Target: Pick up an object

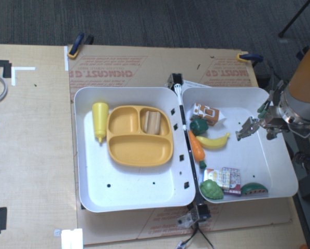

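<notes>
Nearest you, at the desk's (30, 154) front edge, a black clamp (196, 214) sits where the two bins meet, with a cable trailing off below it.

In the right bin (271, 165), along its near wall, you have a green leafy toy (211, 189), a small printed box (226, 179) touching it on the right, and a watermelon slice (254, 189) just beyond that toward the near right corner.

Farther in, a carrot (196, 147) lies against the bin's left wall, with a banana (214, 141) just beside it on the right and a dark green vegetable (198, 125) touching the banana's far end. A brown and white carton (206, 113) sits just beyond those.

The claw (247, 129) hangs over the middle of the right bin, well to the right of the banana, reaching in from the right. You can see nothing between its fingers; whether they stand apart or together you cannot tell from here.

In the left bin (129, 191), a yellow divided tray (139, 136) lies in the far half, with a tan cylinder (152, 122) in its far right compartment. A yellow bottle (99, 120) lies just left of the tray.

Both bins rest on a cardboard sheet (124, 69). At its far edge you have a blue and yellow clip (76, 44) on the left and another clip (249, 58) on the right.
</notes>
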`<state>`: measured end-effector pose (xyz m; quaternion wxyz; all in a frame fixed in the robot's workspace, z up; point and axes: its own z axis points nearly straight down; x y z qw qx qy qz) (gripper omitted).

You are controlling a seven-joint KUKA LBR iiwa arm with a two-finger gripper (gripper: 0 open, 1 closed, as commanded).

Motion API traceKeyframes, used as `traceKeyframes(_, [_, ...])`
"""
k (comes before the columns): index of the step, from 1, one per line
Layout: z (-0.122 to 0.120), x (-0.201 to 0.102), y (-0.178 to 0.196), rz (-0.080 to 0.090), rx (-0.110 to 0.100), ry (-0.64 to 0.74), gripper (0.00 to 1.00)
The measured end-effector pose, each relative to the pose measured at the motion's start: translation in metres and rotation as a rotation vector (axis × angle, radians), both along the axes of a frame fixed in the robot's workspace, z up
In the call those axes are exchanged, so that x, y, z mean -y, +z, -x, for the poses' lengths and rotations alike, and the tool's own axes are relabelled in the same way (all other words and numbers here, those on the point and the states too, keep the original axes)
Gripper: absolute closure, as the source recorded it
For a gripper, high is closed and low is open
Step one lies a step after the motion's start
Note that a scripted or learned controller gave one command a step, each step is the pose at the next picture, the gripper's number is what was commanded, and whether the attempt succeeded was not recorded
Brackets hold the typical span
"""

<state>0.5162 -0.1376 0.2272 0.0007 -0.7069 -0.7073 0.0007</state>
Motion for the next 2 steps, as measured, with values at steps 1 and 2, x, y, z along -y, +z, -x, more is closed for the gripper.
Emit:
traceKeyframes(1, [-0.006,-0.042,-0.107,0.000,0.001,0.091,0.00])
traceKeyframes(2, [-0.034,-0.043,-0.135,0.000,0.002,-0.034,0.00])
